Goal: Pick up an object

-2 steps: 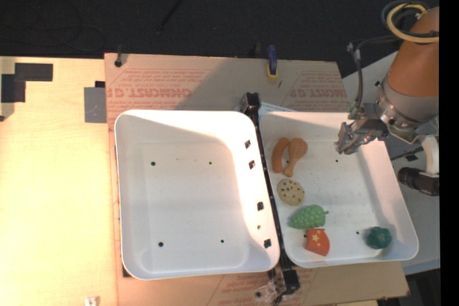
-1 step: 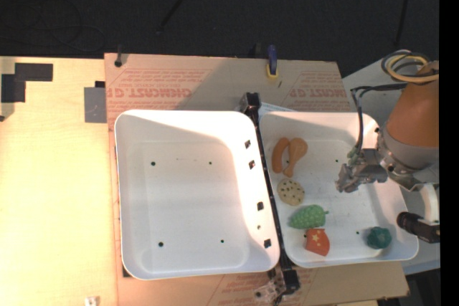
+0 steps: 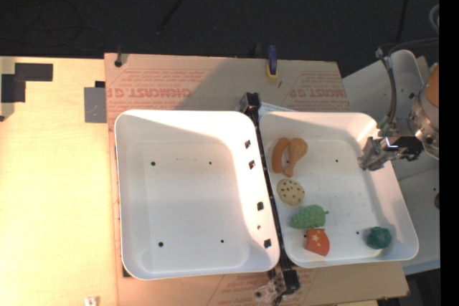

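The right bin (image 3: 358,127) holds several small toys. An orange drumstick-shaped piece (image 3: 288,153) lies near its left wall, a round beige cookie (image 3: 290,191) sits below it, and a green bumpy fruit (image 3: 308,216) rests above a red strawberry-like piece (image 3: 317,241). A dark teal lump (image 3: 378,237) sits in the near right corner. My gripper (image 3: 373,154) hangs over the right rim of this bin, apart from all the toys, with nothing visible between its fingers.
The left bin (image 3: 136,147) stands beside the right one, divided by a black clamp strip (image 3: 259,175). Brown cardboard (image 3: 215,82) lies under both bins, and a light wooden bench top (image 3: 50,183) extends to the left.
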You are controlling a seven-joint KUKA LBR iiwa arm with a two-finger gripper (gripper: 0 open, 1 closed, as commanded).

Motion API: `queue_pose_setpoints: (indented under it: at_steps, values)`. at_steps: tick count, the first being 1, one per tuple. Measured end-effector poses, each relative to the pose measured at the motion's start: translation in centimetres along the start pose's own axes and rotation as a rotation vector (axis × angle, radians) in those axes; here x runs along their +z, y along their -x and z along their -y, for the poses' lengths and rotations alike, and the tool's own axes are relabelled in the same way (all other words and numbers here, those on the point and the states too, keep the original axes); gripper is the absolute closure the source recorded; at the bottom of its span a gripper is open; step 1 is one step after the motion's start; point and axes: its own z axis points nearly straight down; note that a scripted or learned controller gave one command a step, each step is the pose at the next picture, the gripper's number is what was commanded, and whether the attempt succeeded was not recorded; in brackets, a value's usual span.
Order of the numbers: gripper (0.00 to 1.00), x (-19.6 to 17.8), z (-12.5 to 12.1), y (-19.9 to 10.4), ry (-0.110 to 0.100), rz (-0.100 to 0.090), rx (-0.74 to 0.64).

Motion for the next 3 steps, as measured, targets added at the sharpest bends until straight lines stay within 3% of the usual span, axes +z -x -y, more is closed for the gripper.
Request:
queue_pose_setpoints:
  at_steps: [1,2,3]
  values:
    - [1.00,18.1,2.6,4.3,-0.033,-0.005,0.007]
    - [1.00,3.6,1.6,1.3,-0.002,0.000,0.000]
    - [1.00,11.4,2.2,4.7,-0.024,-0.002,0.006]
